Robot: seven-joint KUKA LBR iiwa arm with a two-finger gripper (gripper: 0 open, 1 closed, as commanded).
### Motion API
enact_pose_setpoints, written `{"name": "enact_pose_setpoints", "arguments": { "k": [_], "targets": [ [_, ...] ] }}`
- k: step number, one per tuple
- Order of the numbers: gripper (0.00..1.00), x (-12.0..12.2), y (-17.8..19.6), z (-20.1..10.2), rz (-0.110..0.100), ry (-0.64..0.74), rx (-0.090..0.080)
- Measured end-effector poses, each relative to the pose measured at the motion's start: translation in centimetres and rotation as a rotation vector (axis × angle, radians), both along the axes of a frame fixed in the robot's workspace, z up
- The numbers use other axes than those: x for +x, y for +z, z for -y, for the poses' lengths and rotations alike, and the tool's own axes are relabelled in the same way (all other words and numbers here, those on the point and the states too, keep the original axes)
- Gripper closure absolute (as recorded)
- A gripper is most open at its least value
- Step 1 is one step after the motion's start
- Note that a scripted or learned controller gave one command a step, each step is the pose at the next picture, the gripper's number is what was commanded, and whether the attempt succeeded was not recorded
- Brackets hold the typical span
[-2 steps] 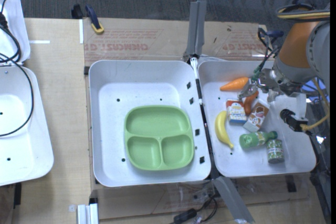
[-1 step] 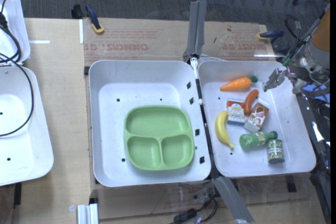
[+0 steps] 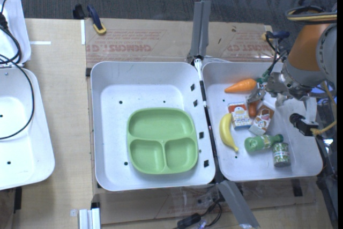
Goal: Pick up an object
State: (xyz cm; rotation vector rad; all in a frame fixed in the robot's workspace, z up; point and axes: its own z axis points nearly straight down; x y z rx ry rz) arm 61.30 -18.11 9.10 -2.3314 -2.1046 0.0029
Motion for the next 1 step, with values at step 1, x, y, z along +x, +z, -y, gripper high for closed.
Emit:
{"name": "enact_pose_setpoints", "arguments": {
  "k": [1],
  "targets": [
    [1.0, 0.04, 0.91, 0.01, 0.0, 0.003, -0.002]
  ]
}}
